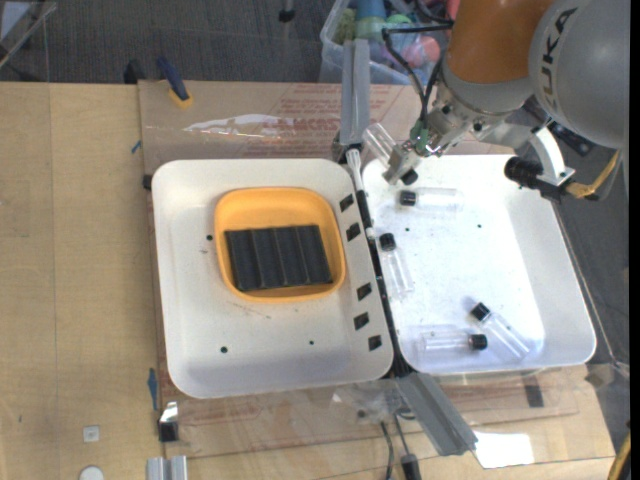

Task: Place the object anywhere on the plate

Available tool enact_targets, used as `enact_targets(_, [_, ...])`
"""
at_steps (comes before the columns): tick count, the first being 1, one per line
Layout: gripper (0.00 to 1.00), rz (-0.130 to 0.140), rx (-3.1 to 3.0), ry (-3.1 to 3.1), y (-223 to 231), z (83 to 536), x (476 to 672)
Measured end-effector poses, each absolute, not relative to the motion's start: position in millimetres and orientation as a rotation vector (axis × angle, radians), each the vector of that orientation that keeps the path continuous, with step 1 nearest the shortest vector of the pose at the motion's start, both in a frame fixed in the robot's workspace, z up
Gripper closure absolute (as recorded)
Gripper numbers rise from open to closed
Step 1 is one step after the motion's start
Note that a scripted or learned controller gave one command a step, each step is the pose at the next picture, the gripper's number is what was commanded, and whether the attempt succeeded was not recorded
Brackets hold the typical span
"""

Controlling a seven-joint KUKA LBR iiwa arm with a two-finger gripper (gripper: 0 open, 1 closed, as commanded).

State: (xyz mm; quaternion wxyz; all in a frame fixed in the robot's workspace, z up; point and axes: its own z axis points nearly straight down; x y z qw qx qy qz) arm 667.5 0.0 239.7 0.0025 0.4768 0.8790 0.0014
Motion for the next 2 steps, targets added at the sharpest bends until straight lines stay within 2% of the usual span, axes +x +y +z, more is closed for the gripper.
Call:
enact_targets(1, [1.00, 0.001, 1.186, 2.911, 16.5, 194.3, 666.7])
enact_targets(2, [1.00, 0.002, 1.066, 2.956, 38.6, 208.3, 657.5])
